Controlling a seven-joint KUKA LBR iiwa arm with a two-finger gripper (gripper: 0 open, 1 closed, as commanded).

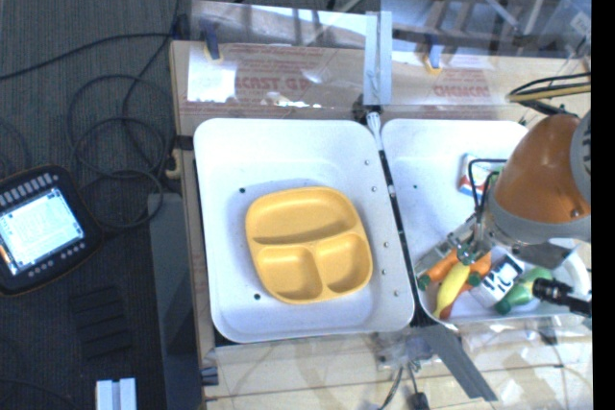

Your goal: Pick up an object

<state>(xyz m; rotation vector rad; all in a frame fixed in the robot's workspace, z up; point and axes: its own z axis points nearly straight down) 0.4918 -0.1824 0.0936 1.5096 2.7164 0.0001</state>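
Toy vegetables [452, 281], orange and yellow pieces heaped in the right bin [423, 158], lie directly beneath the pincer [469, 250], whose spread cannot be told, so the reach-and-grasp step is judged in hand, and a firm closing followed by a lift is called for.

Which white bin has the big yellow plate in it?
The left bin, farther from the arm. It holds the yellow divided plate; the right bin has small colourful toys instead.

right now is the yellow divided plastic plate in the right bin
No, the yellow divided plastic plate lies in the left white bin.
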